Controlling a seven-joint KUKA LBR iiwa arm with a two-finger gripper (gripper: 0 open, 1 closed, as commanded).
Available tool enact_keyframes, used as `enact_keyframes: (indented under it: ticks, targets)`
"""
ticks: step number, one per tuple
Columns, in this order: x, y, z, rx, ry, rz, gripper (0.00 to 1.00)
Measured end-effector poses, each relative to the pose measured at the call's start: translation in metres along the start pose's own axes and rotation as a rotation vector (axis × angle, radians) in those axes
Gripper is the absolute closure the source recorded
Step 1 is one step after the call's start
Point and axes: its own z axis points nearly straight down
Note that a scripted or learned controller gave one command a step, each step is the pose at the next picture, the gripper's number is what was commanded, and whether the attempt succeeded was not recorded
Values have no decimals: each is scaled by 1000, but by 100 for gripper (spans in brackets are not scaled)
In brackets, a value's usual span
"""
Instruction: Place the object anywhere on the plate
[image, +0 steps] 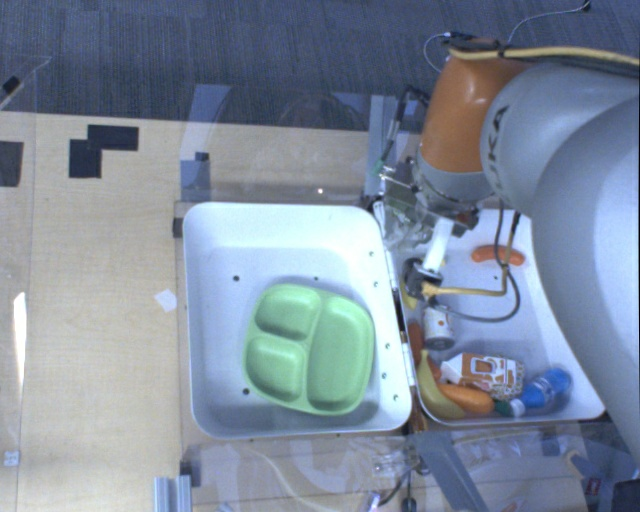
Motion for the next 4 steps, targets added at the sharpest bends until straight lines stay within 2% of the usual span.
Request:
enact_keyframes:
  ticks: [1,2,3,4]
  targets:
    - [-63,-25,-63,-3,-1,311,100]
    - [-44,-100,-17,1,-2,242,100]
    - [7,-144,2,0,0,105,100]
    - [-63,-115,28,-2,-1,-83,100]
